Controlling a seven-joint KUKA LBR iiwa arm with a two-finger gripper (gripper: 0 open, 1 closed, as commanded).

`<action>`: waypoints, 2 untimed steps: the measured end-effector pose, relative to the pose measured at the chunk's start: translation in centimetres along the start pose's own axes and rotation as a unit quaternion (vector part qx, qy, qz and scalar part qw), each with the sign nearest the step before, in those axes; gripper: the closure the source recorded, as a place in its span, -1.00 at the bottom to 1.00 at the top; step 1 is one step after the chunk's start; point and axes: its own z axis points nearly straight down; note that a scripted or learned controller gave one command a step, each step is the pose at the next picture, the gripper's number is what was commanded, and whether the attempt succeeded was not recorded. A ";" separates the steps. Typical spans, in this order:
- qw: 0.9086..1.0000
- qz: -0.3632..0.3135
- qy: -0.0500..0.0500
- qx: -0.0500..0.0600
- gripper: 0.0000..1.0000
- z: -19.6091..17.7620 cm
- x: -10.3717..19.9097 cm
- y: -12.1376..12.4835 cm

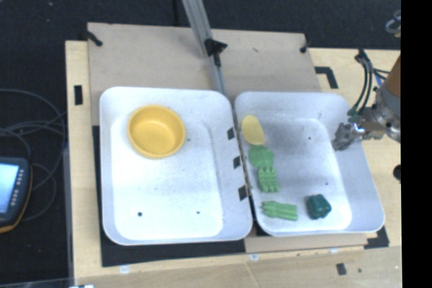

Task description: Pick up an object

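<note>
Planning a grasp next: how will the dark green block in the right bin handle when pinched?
The dark green block looks chunky and faceted, so probably stiff and unlikely to roll. It seems small and light, so a push may slide it. It lies near the right bin's front wall, which may crowd the gripper.

A yellow bowl [156, 131] is sitting in the left bin [115, 212]. In the right bin [368, 206], a pale yellow piece [252, 129], green toys [263, 167], a green block [279, 211] and a dark green lump [318, 206] are lying. The pincer [344, 135] is hovering over that bin's right rim.
</note>
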 end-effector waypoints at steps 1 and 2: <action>1.000 -0.002 0.001 0.002 1.00 -1.0 5.8 0.6; 1.000 -0.002 0.001 0.002 1.00 -0.9 10.2 0.2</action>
